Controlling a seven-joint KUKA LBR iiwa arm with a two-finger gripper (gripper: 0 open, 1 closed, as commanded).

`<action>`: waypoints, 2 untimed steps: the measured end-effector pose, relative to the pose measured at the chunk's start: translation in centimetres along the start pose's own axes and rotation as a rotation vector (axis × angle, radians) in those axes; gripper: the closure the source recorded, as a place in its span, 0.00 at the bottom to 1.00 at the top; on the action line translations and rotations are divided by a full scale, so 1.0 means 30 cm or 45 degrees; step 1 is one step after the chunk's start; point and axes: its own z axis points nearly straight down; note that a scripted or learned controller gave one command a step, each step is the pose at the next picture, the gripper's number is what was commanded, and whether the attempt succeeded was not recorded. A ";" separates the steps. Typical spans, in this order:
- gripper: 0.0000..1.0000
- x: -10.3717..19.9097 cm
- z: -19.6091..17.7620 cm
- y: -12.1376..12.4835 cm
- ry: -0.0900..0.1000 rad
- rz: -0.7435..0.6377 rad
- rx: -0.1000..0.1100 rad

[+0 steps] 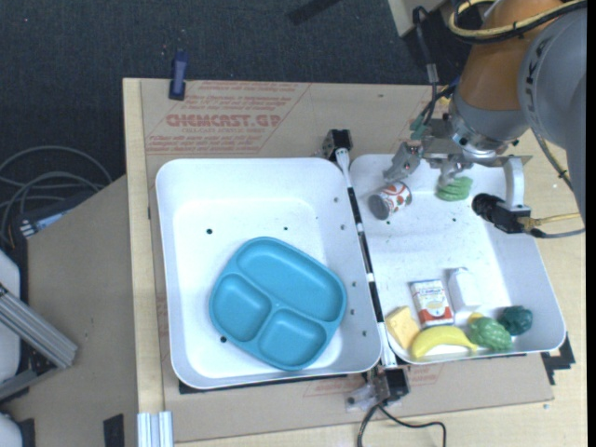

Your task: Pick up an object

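My gripper (430,159) hangs over the far end of the right bin (521,250), fingers spread apart and gripping nothing. A small tipped can (392,198) lies in that bin just beside my left finger, and a green round object (454,189) sits under my right one.

In the right bin (521,250) we see several small objects. A little can (391,198) with red and white print lies on its side near the far left corner. A pale green round piece (454,190) sits near the far wall. At the near wall we see a yellow banana (440,343), a yellow block (401,325), a red and white carton (431,302), a white box (460,287), a light green lumpy item (491,332) and a dark green one (515,320), close together.
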 end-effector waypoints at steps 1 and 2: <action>0.00 -0.061 0.335 0.061 0.001 0.001 0.004; 1.00 -0.059 0.299 0.064 0.000 0.000 0.000</action>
